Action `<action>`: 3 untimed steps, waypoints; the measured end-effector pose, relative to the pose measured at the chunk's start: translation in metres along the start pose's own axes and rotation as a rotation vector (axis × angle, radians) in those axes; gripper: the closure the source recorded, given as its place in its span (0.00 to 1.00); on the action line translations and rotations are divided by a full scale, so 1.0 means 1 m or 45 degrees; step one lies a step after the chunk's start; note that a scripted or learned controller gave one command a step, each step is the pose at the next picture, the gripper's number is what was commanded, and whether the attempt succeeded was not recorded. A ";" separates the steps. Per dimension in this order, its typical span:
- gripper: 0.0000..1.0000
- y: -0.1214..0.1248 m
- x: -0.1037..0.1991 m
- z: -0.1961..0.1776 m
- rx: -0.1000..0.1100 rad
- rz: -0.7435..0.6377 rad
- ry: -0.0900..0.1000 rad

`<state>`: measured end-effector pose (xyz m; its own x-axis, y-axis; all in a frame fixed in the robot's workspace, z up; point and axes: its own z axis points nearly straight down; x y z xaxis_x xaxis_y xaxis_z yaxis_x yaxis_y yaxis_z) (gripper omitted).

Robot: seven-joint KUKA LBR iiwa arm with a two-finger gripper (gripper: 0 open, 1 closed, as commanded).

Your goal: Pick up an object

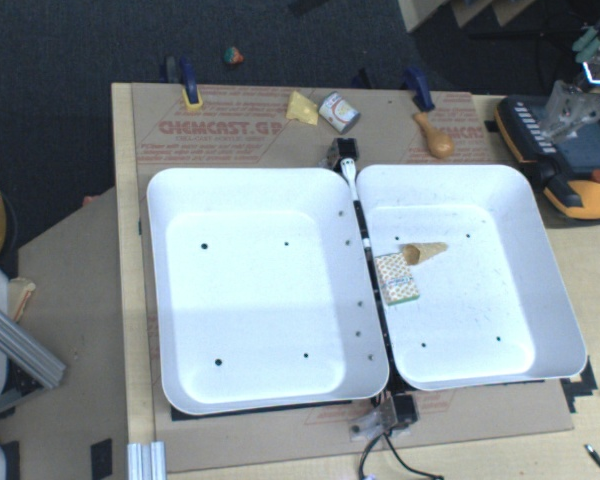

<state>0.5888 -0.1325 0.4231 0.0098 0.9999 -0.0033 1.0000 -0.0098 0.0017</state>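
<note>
Patterned flat packet (397, 278) beside tan cone (423, 252)

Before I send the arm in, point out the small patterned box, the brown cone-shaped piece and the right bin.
Small patterned box (397, 278), camera view, middle of its top face.
Brown cone-shaped piece (423, 252), camera view, middle of its body.
Right bin (558, 298), camera view, its right wall.

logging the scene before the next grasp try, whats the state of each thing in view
small patterned box: lying flat in the right bin, by its left wall
tan cone-shaped piece: on its side in the right bin, just above the box
right bin: holds those two things
left bin: beside the right bin, rims meeting
wooden piece: lying on the bench behind the bins
</note>
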 end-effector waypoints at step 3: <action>0.00 -0.108 -0.078 -0.112 -0.002 -0.013 0.001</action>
<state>0.4795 -0.2091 0.5356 -0.0004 1.0000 -0.0022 1.0000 0.0004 0.0028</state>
